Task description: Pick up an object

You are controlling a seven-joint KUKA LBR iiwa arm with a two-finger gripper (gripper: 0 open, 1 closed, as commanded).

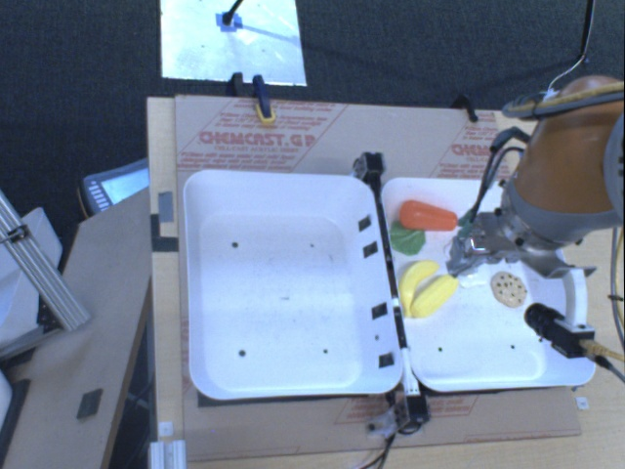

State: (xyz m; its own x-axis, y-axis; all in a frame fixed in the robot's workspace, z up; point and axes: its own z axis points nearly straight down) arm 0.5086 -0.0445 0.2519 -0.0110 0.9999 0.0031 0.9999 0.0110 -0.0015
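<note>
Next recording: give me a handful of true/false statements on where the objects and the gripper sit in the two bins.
1. The orange carrot-shaped toy lies in the right white bin. True.
2. The yellow banana-shaped toy lies in the left white bin. False: it lies in the right bin, near the divider.
3. The round tan cookie lies in the right bin. True.
4. The gripper hangs over the left bin. False: it is over the right bin, among the toys.
</note>
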